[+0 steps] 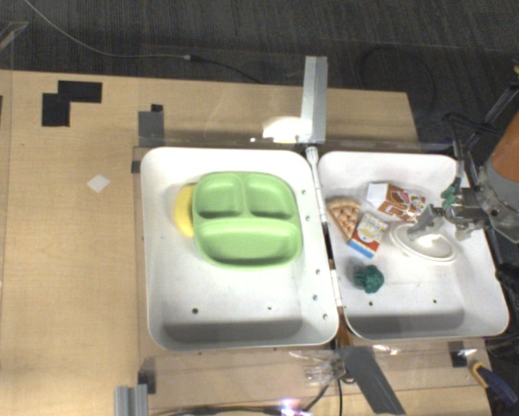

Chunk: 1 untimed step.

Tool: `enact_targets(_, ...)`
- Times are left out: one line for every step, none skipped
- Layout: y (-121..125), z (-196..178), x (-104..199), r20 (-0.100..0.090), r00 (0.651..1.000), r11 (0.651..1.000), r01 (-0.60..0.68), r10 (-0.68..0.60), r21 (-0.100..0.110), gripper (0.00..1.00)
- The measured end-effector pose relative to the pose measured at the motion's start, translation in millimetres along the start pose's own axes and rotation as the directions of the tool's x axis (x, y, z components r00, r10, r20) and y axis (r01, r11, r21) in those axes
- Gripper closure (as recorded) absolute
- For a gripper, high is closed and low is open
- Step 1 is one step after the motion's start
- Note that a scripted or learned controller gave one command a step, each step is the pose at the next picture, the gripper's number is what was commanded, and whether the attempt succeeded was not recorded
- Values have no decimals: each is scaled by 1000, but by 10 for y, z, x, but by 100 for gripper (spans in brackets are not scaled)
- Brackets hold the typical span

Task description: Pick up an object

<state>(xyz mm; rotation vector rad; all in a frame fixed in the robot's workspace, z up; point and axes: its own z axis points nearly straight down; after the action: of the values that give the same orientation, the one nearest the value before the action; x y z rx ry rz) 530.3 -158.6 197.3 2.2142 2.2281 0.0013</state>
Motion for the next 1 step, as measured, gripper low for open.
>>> enact_targets(1114,708,173,2,998,998,59,-59,-5,0)
